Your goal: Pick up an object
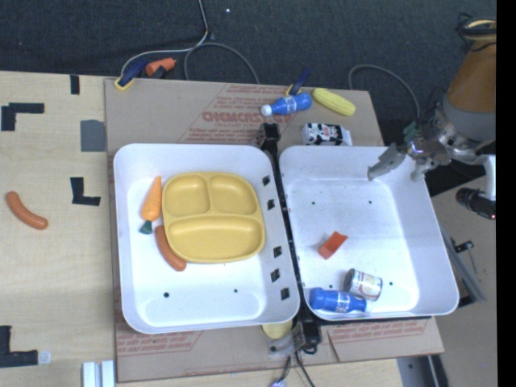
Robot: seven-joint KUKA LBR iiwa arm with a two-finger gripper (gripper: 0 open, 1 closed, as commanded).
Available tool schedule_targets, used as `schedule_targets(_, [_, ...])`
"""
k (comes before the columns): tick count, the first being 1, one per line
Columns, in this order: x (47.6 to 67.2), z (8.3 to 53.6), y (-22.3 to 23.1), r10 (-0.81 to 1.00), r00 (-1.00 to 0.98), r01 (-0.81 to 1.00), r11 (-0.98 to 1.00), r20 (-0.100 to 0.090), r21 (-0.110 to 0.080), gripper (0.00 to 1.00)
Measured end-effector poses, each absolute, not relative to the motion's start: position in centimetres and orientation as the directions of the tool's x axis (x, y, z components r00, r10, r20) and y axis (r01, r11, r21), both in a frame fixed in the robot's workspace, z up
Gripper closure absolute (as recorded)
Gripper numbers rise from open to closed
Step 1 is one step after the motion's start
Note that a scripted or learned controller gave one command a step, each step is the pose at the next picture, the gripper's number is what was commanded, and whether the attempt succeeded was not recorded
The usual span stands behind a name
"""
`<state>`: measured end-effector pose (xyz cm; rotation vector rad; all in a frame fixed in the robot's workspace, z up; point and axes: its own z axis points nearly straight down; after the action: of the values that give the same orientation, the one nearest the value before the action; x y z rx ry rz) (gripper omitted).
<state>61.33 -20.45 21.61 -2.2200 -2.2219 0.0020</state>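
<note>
My gripper (401,164) hangs over the far right rim of the right bin (363,184), its two grey fingers spread open with nothing between them. In that bin lie an orange-red block (331,244) near the middle, a small silver can (364,284) toward the front, and a blue bottle (336,301) along the front wall. The left bin (201,305) holds a yellow divided plate (213,217), an orange carrot (152,198) at the plate's left, and a sausage (169,248) beside its lower left edge.
Behind the bins lie a blue bottle (287,106), a yellow banana (333,101) and a small black-and-white item (326,135). A sausage (26,210) lies on the bench far left. Black clips (276,240) join the bins. Cables run across the back.
</note>
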Motion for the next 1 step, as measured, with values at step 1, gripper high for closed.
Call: schedule_targets(1, [57.78,14.43,-14.81,1.0,-0.003,1.0,0.003,0.003,-0.008,0.0])
